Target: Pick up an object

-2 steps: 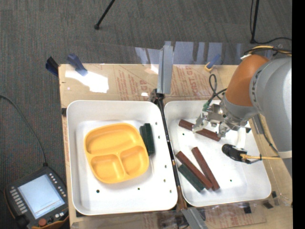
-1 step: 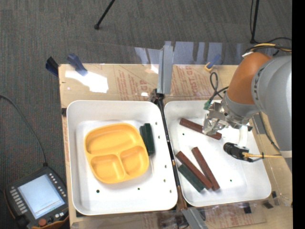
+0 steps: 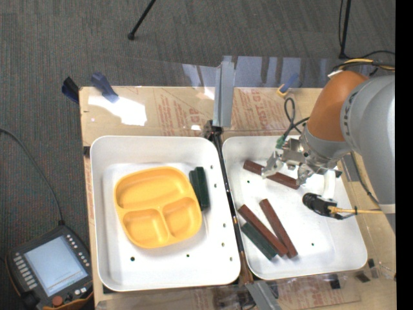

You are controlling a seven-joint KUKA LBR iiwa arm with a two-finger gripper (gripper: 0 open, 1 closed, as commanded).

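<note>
My gripper point(image 3: 287, 171) hangs low over the upper part of the right bin point(image 3: 335, 237), open, with its fingers on either side of a brown bar point(image 3: 257, 168) that lies slantwise beneath it. Nothing is lifted. Two more brown bars point(image 3: 279, 228) lie side by side in the middle of that bin, with a dark green block point(image 3: 258, 241) against their lower left end.
The left bin point(image 3: 106, 237) holds a yellow divided tray point(image 3: 157, 206) and a dark green block point(image 3: 199, 187) at the tray's right edge. A metal post point(image 3: 224, 99) stands behind the wall where the two bins meet.
</note>
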